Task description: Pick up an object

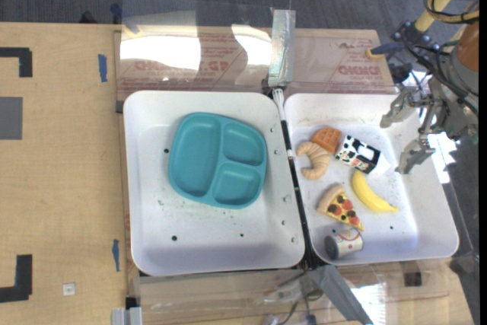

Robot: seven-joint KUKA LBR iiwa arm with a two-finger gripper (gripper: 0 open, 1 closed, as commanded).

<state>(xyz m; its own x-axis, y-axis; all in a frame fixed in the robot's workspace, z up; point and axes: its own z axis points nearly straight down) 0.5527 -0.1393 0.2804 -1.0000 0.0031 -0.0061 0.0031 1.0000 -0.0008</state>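
Lying nearest the camera in the right bin point(437, 236) is a small cup point(344, 243), tipped on its side by the front wall. Just behind it sits a pizza slice point(339, 205), with a banana point(370, 192) beside it to the right. Farther back come a croissant point(315, 158), a waffle piece point(328, 138) touching it, and a black-and-white carton point(357, 154). The gripper point(407, 135) hangs above the bin's far right corner, its two fingers spread apart with nothing between them, well clear of the banana. A teal plate point(217, 160) with three sections lies in the left bin point(144, 224).
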